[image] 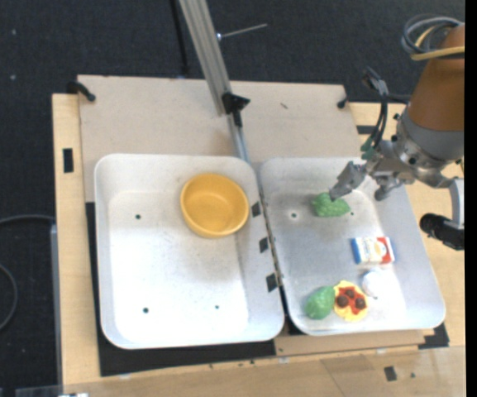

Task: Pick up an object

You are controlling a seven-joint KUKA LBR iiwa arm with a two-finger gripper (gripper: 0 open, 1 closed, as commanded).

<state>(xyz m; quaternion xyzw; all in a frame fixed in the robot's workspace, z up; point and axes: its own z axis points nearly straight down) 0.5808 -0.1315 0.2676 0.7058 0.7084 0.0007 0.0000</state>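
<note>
2 white bins (122,222), speckled dark. Yellow bowl (214,204) in left bin. Right bin: far green lump (331,206), near green lump (320,303), yellow piece with red and black spots (352,301), red-white-blue box (372,250), white ball (373,283). Tan surface (155,114). Arm orange and grey (436,89).

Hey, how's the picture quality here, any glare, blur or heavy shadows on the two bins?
Camera view: lighting is even and soft, with only faint shadows under the yellow bowl and the green lump; the white bins are bright but not blown out; the image is slightly soft overall, so the small box has no readable print; the hand looks a little blurred.
</note>
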